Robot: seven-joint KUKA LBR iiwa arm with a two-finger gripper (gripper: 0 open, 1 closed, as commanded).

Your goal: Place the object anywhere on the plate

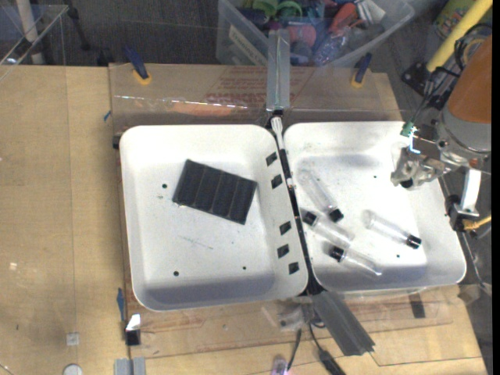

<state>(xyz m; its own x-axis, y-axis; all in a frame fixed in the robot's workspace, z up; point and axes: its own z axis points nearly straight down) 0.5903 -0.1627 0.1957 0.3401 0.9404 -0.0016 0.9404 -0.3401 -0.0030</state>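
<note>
A dark ribbed rectangular plate (pixel 214 191) lies flat in the left bin (pixel 148 280), a little above its middle. In the right bin (pixel 437 268) lie three clear plastic tubes with black caps: one (pixel 321 198) near the divider, one (pixel 393 230) to the right of centre, and one (pixel 351 257) near the front. My gripper (pixel 408 169) hangs over the right bin's far right side, above the bin floor and apart from the tubes. Nothing shows between its fingers.
A metal divider with black clips (pixel 283 201) runs between the two bins. A clear box of coloured toys (pixel 312 10) stands behind the bench. The arm's orange band (pixel 476 92) and cables crowd the right edge.
</note>
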